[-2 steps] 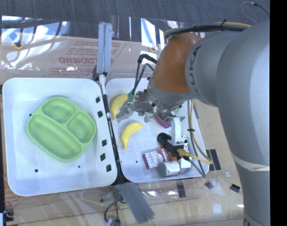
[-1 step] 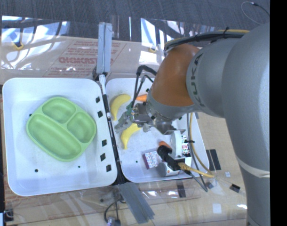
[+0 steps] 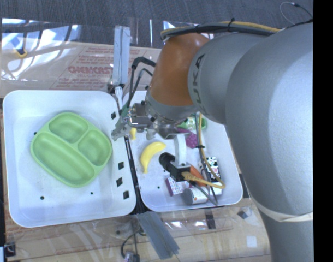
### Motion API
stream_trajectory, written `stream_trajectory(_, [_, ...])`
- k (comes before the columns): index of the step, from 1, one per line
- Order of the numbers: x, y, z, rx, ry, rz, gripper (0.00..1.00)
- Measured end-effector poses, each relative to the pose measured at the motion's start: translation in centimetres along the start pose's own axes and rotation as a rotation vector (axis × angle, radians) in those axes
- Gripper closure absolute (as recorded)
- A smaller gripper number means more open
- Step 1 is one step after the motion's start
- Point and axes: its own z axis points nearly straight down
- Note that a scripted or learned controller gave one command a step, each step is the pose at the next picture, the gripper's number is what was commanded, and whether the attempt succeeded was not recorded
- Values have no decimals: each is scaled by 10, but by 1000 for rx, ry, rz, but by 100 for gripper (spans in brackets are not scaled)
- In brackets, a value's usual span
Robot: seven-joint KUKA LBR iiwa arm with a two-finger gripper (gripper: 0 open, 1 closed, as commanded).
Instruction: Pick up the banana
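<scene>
Banana [image 3: 150, 154]: one, right bin [image 3: 155, 201]; two bins.

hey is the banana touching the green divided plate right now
Apart. The camera view shows the banana in the right bin and the green divided plate in the left bin, with both bins' rims between them.
</scene>
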Motion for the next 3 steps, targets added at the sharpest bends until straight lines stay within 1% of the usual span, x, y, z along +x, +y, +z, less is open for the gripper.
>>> stream_trajectory(1, [-64,3,15,3,0,40,0])
stream_trajectory(2, [-78,-26,15,2,0,5,0])
stream_trajectory(3, [-133,4,109,2,2,-158,0])
